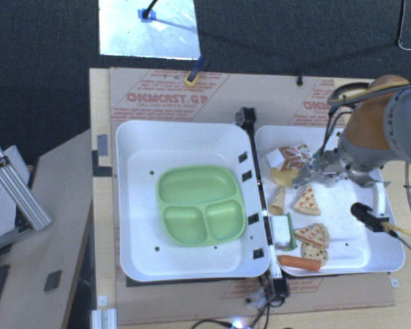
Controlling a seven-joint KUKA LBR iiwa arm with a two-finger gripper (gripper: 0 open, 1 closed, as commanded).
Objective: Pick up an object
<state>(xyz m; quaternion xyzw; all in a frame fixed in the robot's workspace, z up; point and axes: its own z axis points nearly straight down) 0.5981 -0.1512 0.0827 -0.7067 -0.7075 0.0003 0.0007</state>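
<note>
The right bin (370,252) holds several toy foods. A pizza slice (306,201) lies near its middle, with a yellow cheese wedge (283,177) and a red-and-white piece (293,157) behind it. A tan cone (279,199) rests by the left wall. Toward the front lie a second pizza slice (313,235), a round cracker (315,254) and an orange carrot (299,262). My gripper (308,176) hangs low over the bin's back left part, between the cheese wedge and the near pizza slice. I see nothing held in it.
The left bin (137,252) holds a green three-part plate (198,204). A small white and green card (282,229) leans on the divider between the bins. The grey arm (390,129) crosses the right bin's back right corner.
</note>
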